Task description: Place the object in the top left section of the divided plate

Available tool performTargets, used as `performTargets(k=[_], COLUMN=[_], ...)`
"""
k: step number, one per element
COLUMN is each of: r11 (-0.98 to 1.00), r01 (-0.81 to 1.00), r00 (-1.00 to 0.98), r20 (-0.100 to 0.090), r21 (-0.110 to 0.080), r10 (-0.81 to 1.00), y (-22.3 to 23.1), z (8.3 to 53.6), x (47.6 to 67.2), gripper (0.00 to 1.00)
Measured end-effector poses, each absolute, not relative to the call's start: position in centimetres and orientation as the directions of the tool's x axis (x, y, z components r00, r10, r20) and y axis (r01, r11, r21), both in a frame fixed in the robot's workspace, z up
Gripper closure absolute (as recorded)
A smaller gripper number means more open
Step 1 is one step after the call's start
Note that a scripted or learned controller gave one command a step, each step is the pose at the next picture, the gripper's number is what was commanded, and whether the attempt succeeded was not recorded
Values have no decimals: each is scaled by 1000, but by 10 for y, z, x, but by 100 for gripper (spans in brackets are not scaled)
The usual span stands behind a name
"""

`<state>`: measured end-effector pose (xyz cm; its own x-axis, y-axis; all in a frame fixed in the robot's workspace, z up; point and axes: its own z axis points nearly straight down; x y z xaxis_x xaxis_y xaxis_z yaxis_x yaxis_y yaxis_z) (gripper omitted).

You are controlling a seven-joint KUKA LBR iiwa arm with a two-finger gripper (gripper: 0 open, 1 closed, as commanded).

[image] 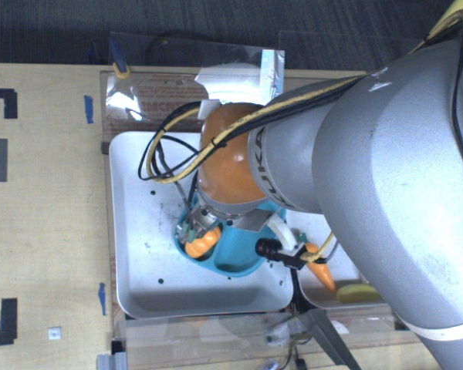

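The big grey arm (386, 168) sweeps in from the right and covers much of the bench, its orange band (230, 156) sitting right over the left bin (131, 230). Below the band, the gripper (194, 231) points down onto the blue divided plate (235, 254), which lies in the lower middle of that white bin. Look at the plate's left edge: an orange object (204, 243), small and rounded, sits in the plate's left section, right at the gripper's tip. It lies touching or just under the fingers, slightly to their lower right, but whether it is actually pinched between them cannot be told from this angle; the wrist hides the fingers, so open or clenched is anyone's call. Black and yellow cables (166, 149) loop out from the wrist over the bin's upper left floor. Over to the right, in the neighbouring bin (312, 297), an orange carrot-shaped toy (319, 269) lies at a slant, with a yellow-green item (359, 292) just beside its lower end, partly under the arm.
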<state>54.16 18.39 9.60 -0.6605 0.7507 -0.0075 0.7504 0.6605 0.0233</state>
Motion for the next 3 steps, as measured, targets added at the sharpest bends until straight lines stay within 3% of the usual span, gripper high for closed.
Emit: performTargets(k=[1, 2, 3], r11=[920, 963, 998], r01=[393, 268, 69], r00=[-920, -963, -998], r20=[-5, -14, -14], r21=[4, 10, 4], r10=[393, 268, 69], y=[146, 152, 103], z=[252, 102, 356], x=[481, 484, 482], gripper=[100, 100, 100])
